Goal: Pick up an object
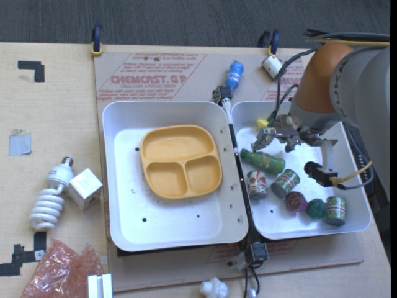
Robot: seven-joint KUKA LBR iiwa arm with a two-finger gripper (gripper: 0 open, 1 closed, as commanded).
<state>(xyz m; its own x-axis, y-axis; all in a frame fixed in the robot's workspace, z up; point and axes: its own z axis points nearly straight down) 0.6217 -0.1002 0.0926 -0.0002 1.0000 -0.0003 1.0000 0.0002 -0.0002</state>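
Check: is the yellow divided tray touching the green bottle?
Apart. The camera view shows the tray in the left bin, the bottle in the right bin.

Spiral light bulb [49, 198] beside white cube [86, 187], crumpled pink wrapper [59, 270], blue clamps [97, 40]

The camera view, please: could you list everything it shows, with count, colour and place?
bins: 2, white, side by side
tray: 1, yellow, left bin
bottle: 1, green, right bin
cans: 3, green-labelled, right bin
balls: 2, magenta and green, right bin
bulb: 1, white, bench left
cube: 1, white, beside bulb
clamps: 2, blue, board's top edge
arm: 1, grey and orange, right
gripper: 1, over right bin
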